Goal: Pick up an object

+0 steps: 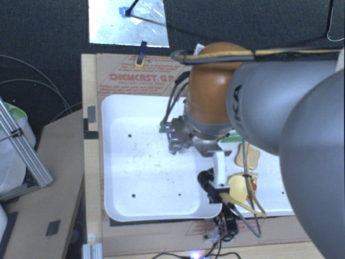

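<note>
The gripper (175,139) is hanging over the middle of the left bin (116,198), while the likeliest pick, a yellowish object (237,186), is lying toward the arm's side, at the seam with the right bin.

Left bin (116,161) floor open — arm (269,107) blocks rt side.
</note>
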### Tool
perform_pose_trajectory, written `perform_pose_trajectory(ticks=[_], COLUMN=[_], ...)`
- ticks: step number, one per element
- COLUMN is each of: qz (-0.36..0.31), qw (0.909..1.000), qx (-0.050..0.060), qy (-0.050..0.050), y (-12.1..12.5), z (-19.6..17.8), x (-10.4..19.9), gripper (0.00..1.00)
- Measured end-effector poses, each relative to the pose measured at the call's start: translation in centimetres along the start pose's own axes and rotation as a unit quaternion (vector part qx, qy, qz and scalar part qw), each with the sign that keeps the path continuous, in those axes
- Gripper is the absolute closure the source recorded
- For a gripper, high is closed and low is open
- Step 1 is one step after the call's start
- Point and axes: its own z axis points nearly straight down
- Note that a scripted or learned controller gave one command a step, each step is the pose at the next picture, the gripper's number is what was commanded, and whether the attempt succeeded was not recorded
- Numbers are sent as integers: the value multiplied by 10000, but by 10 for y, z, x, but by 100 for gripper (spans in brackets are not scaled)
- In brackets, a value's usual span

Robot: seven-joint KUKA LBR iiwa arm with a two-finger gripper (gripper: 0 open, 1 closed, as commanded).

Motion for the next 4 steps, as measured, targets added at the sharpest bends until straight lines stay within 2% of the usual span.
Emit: perform_pose_trajectory(ticks=[1, 2, 3, 4], qz=[29, 12, -8, 55], qw=[10000, 10000, 10000, 10000], qx=[-77, 63, 5, 36], qy=[7, -21, -9, -17], y=[20, 18, 20, -24], z=[-287, -163, -181, -147], x=[-49, -13, -15, -49], gripper=[100, 100, 100, 100])
